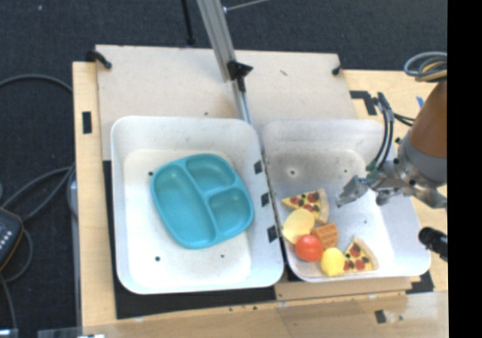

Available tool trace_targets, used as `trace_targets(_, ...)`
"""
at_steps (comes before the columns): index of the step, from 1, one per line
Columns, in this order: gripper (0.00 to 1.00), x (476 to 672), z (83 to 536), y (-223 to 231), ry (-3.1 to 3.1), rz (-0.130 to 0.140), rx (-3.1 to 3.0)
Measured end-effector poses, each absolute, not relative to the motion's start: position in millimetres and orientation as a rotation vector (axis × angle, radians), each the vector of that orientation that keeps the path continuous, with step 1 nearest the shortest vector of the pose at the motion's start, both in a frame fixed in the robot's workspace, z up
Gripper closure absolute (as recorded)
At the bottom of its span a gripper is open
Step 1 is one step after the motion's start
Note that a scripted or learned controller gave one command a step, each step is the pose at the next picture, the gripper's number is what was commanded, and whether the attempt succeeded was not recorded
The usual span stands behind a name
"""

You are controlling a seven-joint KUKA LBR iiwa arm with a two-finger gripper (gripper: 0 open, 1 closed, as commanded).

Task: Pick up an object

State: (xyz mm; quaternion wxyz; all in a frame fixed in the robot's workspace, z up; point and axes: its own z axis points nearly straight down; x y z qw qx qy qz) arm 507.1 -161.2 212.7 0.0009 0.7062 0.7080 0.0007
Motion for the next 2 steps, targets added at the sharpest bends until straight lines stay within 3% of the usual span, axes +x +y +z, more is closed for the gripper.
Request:
trace_targets(1,0.00,507.1,213,-161,2.221,0.002,2.219)
trace_targets(2,0.00,506.1,150,-164,2.224,-0.005,2.224)
